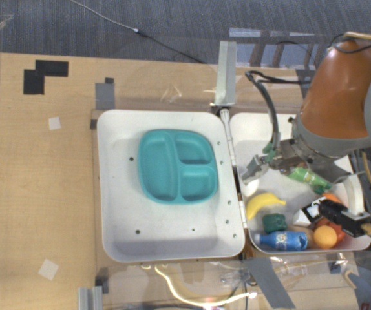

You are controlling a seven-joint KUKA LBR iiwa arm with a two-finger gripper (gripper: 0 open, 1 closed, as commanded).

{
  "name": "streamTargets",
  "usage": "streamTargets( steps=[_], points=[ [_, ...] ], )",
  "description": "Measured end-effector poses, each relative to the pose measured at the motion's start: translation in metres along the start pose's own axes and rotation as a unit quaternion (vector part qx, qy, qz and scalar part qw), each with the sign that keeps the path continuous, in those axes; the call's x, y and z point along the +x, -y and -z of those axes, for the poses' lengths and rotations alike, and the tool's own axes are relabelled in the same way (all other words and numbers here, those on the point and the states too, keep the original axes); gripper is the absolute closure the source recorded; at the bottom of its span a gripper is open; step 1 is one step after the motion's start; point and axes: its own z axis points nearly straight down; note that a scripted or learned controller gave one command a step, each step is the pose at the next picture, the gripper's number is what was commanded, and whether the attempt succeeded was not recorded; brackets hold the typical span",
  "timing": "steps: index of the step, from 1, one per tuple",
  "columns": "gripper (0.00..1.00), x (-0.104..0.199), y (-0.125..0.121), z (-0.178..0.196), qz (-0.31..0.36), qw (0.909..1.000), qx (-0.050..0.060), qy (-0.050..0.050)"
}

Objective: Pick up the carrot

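Note:
An orange tip (pixel 333 199) that looks like the carrot peeks out in the right bin (pixel 253 131), beside the arm and mostly hidden by it. My gripper (pixel 258 166) hangs low over the left part of that bin, just above the banana (pixel 264 205) and well left of the orange tip. Nothing shows between its jaws.
The right bin also holds a dark green lump (pixel 275 222), a blue bottle (pixel 283 240), a round orange fruit (pixel 326 236) and a green bottle (pixel 308 176). A teal divided plate (pixel 176 165) lies in the left bin (pixel 117 231). The arm's orange band (pixel 337 102) overhangs the right bin.

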Motion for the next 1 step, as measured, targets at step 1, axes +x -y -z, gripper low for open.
streamTargets(
  steps=[1],
  points=[
    [0.00, 0.0000, 0.0000, 0.0000, 0.000, 1.0000, 0.000, 0.000]
  ],
)
